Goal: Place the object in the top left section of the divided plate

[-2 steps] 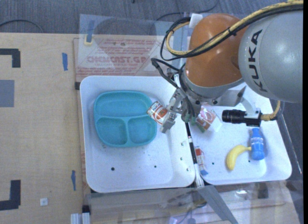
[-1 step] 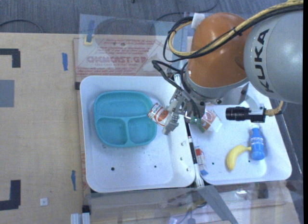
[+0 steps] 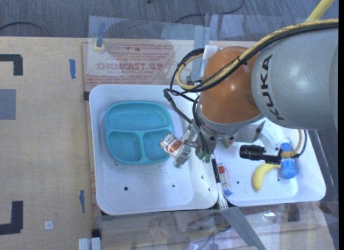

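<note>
1. a grey arm with an orange band reaches in from the right. its gripper (image 3: 181, 154) is low over the left white bin (image 3: 134, 198), close to the wall the two bins share.
2. a small orange-and-white object (image 3: 171, 144) sits right against the gripper's tip, on its left side. it cannot be told whether the gripper is open, closed, or clasping the object.
3. the object overlaps the right rim of a teal divided plate (image 3: 129, 120), beside the plate's lower right section.
4. the plate lies left of the gripper, with one wide section across its far side and two smaller ones nearer.
5. well to the gripper's right, in the right white bin (image 3: 306, 190), lies a yellow banana (image 3: 259, 177), with a blue object (image 3: 288, 169) just beyond it.
6. a slim black, red and white pen-like thing (image 3: 221, 175) lies just right of and below the gripper, along the shared wall.
</note>
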Controlling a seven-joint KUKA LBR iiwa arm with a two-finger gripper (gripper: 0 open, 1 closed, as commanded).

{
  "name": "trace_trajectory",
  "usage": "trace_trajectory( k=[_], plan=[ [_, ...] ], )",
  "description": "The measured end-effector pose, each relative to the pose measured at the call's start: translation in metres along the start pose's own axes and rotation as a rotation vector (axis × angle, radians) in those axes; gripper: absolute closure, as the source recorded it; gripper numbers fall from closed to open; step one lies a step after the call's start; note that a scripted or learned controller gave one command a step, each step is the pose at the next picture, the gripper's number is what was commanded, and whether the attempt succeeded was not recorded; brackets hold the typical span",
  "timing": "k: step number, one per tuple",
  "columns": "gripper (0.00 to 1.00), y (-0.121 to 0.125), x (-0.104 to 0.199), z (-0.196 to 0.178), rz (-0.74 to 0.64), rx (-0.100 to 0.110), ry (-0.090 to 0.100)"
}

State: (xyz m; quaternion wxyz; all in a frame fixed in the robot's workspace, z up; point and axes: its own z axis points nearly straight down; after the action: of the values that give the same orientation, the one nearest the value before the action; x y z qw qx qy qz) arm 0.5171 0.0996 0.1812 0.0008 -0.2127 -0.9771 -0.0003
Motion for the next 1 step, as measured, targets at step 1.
trace_trajectory(
  k=[1],
  plan=[
    [1.00,-0.0081,-0.0692,-0.0297,-0.096,-0.002,-0.005]
  ],
)
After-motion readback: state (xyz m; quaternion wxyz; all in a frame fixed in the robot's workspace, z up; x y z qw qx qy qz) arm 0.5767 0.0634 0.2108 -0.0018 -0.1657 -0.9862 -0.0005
